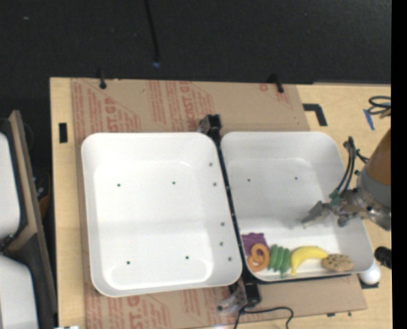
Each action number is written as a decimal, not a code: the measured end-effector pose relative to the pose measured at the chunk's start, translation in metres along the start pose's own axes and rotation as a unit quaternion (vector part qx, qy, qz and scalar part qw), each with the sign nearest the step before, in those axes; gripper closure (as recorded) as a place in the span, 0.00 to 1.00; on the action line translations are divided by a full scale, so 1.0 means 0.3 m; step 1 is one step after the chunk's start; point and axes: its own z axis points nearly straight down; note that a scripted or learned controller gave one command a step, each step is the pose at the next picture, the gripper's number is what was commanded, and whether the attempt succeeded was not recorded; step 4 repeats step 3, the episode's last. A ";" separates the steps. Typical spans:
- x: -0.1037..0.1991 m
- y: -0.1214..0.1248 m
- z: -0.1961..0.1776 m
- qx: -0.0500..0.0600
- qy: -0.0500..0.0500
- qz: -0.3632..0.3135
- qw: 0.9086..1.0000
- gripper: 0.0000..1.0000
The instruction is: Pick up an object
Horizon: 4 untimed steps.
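Near edge of right bin: row of objects along near wall — purple piece, orange ring, green ridged piece, yellow banana, tan cookie, left to right, mostly touching. Gripper farther back, above bare floor at right side of same bin, apart from row; nothing between fingers; open or closed: cannot tell. Left bin alongside. Cardboard sheet beneath both bins. Black cable at far side.

Two bins side by side on the bench, left bin, right bin holding a row of objects along its near wall: ring, ribbed piece, banana, cookie, gripper above that bin's right side
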 end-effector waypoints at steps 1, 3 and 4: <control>0.003 0.013 -0.019 -0.006 -0.002 -0.002 1.000 0.00; 0.266 0.260 0.142 -0.005 0.000 -0.006 1.000 0.00; 0.266 0.260 0.142 -0.005 0.000 -0.006 1.000 0.00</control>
